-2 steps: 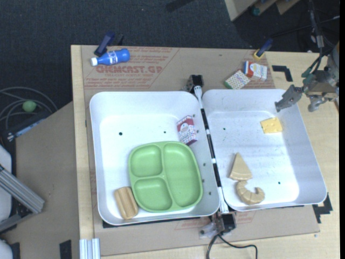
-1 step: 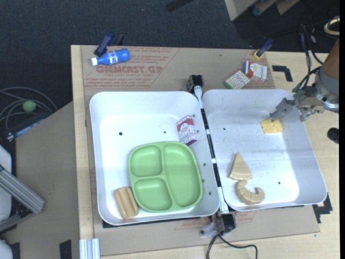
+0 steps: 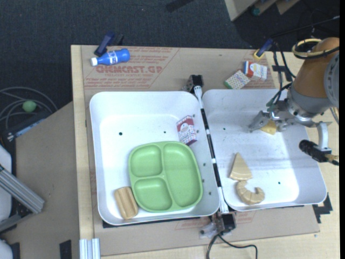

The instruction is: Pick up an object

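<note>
Hovering tool (image 3: 262, 124) over right bin (image 3: 302, 193), yellow piece (image 3: 269, 127) at its tip

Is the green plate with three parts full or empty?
Empty. All three sections of the green plate show bare green, with no food in them. The bread-like piece lies beside it in the left bin, not on it.

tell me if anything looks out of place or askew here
Mostly tidy. The small red carton leans against the left bin's right wall, and a blue bottle and two small packets lie on the bench outside both bins.
</note>
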`<state>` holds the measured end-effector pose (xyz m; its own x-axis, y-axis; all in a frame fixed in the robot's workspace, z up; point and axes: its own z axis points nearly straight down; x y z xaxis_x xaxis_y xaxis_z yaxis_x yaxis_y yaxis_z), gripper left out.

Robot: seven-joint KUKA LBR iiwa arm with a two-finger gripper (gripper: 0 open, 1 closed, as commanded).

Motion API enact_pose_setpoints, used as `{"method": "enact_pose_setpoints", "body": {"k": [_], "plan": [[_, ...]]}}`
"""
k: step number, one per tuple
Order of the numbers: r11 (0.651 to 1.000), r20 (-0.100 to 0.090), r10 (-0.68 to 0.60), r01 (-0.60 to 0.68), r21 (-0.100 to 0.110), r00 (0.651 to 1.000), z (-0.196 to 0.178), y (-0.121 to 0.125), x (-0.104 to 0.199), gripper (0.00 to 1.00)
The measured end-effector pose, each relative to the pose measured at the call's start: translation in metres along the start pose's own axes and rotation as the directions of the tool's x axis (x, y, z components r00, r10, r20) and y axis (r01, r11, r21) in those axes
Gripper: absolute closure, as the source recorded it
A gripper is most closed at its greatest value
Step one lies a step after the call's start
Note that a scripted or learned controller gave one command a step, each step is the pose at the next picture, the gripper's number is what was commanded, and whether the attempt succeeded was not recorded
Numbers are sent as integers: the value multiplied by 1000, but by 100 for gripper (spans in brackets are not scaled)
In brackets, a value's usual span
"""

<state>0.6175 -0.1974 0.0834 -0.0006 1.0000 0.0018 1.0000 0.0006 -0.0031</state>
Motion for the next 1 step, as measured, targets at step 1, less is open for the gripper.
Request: {"method": "enact_pose_setpoints", "body": {"k": [1], "plan": [[1000, 4, -1, 1, -9, 1000, -103, 50, -19, 0]]}}
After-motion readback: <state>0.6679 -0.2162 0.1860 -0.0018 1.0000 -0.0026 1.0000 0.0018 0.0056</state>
